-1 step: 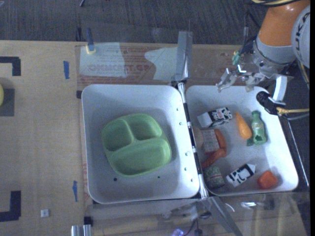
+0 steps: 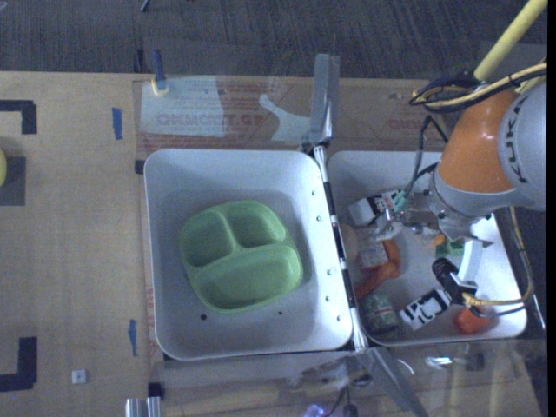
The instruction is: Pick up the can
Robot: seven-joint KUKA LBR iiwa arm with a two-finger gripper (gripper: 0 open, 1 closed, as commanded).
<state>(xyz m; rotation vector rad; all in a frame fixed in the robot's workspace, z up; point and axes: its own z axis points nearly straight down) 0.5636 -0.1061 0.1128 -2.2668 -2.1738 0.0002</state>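
Can (image 2: 380, 312) apart from arm (image 2: 486, 159)

Tray (image 2: 241, 257) sits in left bin (image 2: 174, 181). Right of it, right bin (image 2: 347, 168) holds can (image 2: 380, 311) at its near-left corner, other items scattered beside it.

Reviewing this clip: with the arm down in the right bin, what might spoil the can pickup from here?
1. Clutter: the can lies at the right bin's front-left corner among packed items, so fingers may catch a neighbour.
2. The gripper sits over the orange item, short of the can, and may grab that instead.
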